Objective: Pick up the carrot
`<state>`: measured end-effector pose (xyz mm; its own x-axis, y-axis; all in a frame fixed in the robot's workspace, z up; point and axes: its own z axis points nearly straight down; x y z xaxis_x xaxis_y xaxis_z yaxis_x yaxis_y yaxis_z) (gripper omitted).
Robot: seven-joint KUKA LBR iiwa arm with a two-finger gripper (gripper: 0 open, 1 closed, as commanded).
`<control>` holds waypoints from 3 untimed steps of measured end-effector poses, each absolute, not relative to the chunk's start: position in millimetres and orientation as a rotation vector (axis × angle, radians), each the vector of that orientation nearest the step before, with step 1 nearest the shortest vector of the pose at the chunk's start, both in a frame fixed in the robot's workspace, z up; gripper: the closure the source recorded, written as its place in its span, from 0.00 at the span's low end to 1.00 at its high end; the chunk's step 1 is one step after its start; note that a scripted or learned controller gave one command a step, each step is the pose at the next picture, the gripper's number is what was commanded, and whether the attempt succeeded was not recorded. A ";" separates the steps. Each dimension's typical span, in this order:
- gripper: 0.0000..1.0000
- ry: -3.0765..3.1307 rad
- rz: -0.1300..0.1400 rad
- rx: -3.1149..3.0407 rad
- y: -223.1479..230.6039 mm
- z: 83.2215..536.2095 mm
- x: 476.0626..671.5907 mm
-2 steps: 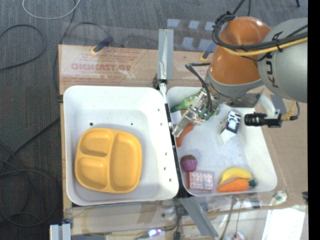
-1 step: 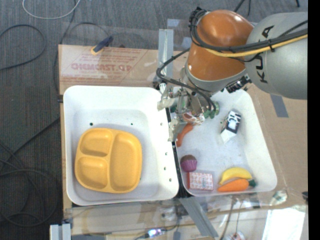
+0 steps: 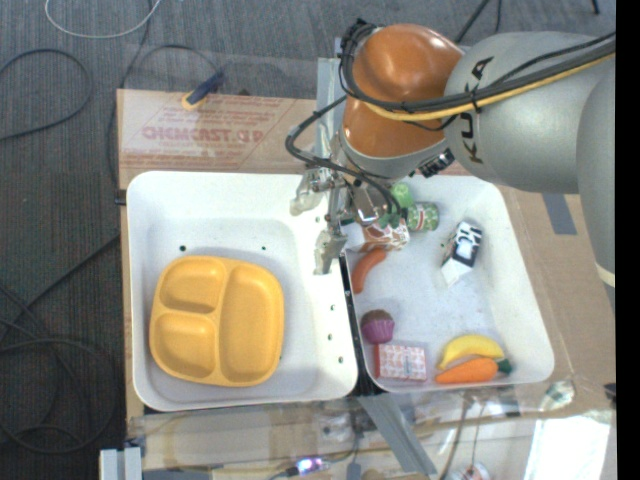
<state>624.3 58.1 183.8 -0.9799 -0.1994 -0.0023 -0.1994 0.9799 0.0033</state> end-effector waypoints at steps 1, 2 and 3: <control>0.00 3.087 0.004 -0.567 145.3 112.9 590.9; 1.00 3.055 0.010 -0.549 144.8 127.5 599.3; 1.00 3.125 -0.024 0.144 192.9 112.9 604.8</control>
<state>604.8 192.9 112.9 -0.9957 0.0916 -0.0142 0.0918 0.9957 -0.0145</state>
